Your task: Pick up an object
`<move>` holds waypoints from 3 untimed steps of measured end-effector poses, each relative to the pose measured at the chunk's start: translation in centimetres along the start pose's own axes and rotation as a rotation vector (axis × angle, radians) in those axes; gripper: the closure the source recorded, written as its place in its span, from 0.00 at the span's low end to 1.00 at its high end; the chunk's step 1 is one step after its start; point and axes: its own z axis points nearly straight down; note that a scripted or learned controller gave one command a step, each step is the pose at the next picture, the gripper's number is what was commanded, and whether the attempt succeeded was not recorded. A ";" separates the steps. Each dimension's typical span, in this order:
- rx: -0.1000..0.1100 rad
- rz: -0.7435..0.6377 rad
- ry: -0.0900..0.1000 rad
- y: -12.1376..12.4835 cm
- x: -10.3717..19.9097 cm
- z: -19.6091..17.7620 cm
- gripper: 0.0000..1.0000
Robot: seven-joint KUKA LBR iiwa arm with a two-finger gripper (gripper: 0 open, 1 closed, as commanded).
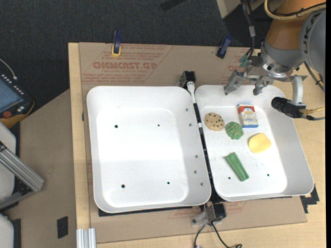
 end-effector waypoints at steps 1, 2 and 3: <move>0.006 0.008 0.001 -7.3 -5.5 9.6 0.00; 0.004 0.001 0.002 -9.4 -3.0 11.1 0.00; -0.002 0.002 0.000 -9.2 -3.2 9.9 1.00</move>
